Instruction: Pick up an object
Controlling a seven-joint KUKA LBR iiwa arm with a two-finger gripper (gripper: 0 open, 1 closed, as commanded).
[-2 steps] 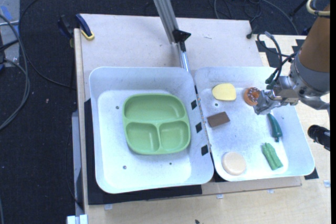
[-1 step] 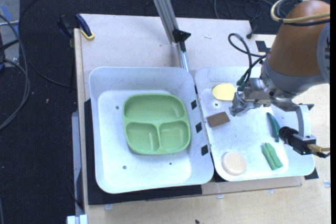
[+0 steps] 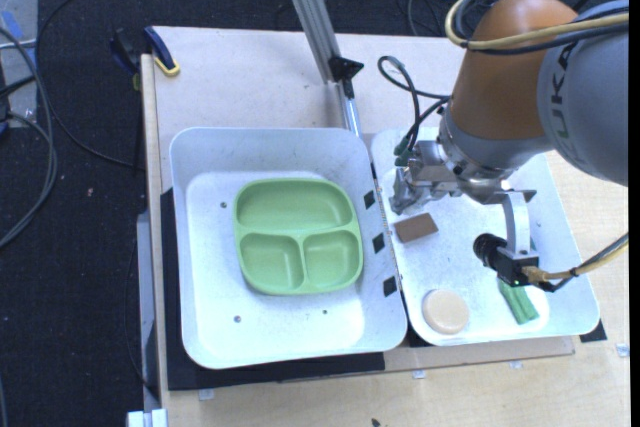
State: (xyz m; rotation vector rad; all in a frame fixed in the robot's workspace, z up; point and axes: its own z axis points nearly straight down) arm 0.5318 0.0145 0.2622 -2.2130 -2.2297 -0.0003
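Brown block lies flat in the right bin, centre-right of the frame, just below the jaws. We cannot tell their state. We note a green divided tray in the left bin.

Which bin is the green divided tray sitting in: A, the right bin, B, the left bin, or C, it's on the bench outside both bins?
B: the green divided tray lies flat inside the left bin, while the right bin holds a brown block and a round cream-coloured piece.
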